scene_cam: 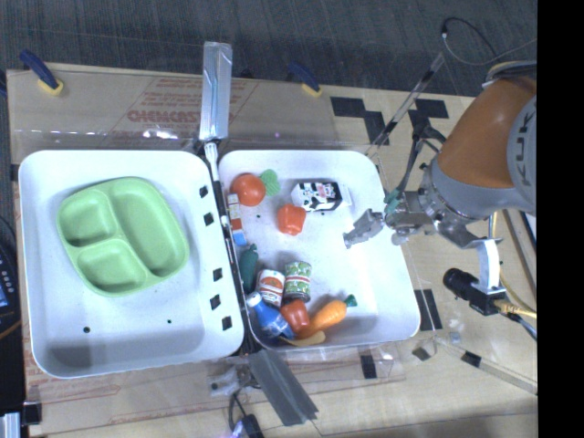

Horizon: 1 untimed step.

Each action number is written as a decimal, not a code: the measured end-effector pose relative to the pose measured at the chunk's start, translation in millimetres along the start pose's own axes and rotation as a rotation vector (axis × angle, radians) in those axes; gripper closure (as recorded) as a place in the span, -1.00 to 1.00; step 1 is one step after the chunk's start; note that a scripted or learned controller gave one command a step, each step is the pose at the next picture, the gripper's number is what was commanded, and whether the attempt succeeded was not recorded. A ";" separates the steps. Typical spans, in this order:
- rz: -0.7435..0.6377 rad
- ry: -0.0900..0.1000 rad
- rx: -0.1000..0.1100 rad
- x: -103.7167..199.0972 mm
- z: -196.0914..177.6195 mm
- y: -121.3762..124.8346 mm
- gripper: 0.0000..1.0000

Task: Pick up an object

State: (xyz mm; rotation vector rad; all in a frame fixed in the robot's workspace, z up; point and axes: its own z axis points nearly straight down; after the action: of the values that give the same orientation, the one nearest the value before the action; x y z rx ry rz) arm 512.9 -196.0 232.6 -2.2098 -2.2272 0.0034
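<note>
The gripper (363,229) hung over the right bin (394,286), close to its right wall and above bare white floor; nothing showed in it, and whether it was released or clenched could not be told.

Nearest to it lay a black-and-white patterned box (317,196), up and to the left in the bin's upper part, with its long axis running roughly left to right. Just left of and below the box sat a small red cup (291,219), and further left a round orange-red ball (246,190) with a green leaf (268,182) at its upper right.

The bin's lower left corner held a tight cluster. Two small cans (285,283) stood upright side by side. Below them, a carrot (328,314) lay slanted from lower left to upper right, green end toward the upper right. A red piece (295,316) touched the carrot's left end, and a blue bottle (265,318) lay against the divider. A dark green piece (248,265) also lay along the divider above the cans.

The middle and right of that bin's floor were bare, leaving open room between the gripper and the cluster. The box and cup stood apart from the walls, while the cluster was crowded against the divider and the front wall.

The left bin (55,336) held a green divided plate (123,235)
</note>
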 end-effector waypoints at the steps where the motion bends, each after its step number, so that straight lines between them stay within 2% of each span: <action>1: -0.058 -0.001 0.001 63.4 57.4 62.8 -1.00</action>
State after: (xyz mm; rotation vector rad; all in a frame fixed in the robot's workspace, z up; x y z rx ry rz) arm 575.0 -132.1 175.0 -2.1446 -2.2897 0.0060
